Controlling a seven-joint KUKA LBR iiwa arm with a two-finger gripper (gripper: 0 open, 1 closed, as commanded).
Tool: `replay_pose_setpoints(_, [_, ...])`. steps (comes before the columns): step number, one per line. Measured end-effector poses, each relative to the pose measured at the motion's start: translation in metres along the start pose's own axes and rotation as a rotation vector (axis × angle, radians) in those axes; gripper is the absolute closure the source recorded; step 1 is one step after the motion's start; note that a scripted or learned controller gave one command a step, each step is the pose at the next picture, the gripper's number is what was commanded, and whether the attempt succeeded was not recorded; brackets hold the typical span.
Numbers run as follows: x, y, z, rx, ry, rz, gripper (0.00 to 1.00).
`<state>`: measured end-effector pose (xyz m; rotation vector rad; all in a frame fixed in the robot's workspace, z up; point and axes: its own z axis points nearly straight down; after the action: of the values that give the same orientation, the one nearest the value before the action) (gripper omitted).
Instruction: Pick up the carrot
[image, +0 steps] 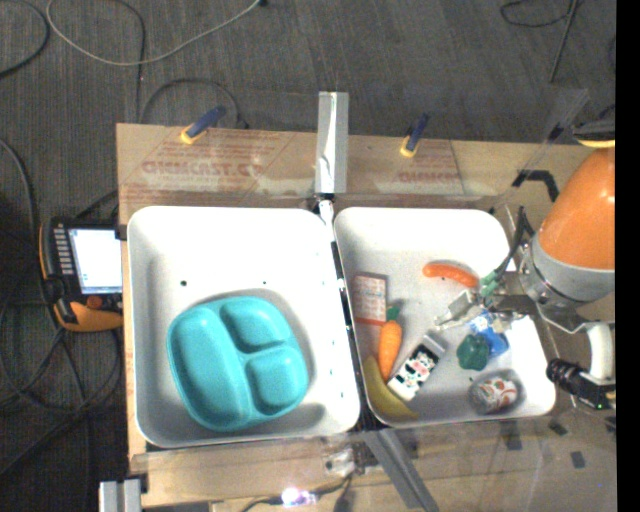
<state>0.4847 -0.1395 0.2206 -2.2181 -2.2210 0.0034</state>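
The carrot (389, 345) has not been picked up yet: it lies on the floor of the right bin (420, 228), orange body pointing down the frame with its green top uppermost, close to the wall that divides the two bins. The pincer (470, 305) hangs over the same bin, to the right of the carrot and a little farther up the frame, near it but apart from it. Whether the pincer is released or clenched cannot be told from this slanted view (metal parts and coloured objects overlap there), and nothing is visibly caught in it.

So the task reads as at its approach stage. Left to do, as a judgement: shift the pincer leftward and slightly down the frame over the carrot, descend, close and lift.

Clutter may hinder that. A banana (385, 395) lies just below the carrot, a small patterned box (417, 365) sits between carrot and pincer, and a red sausage-like item (450, 271) lies just above the pincer. The left bin, well beyond the carrot, holds a teal divided plate (238, 360).
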Motion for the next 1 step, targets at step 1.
replay_pose_setpoints(1, [0.0, 0.0, 0.0, 0.0, 0.0, 0.0, 0.0])
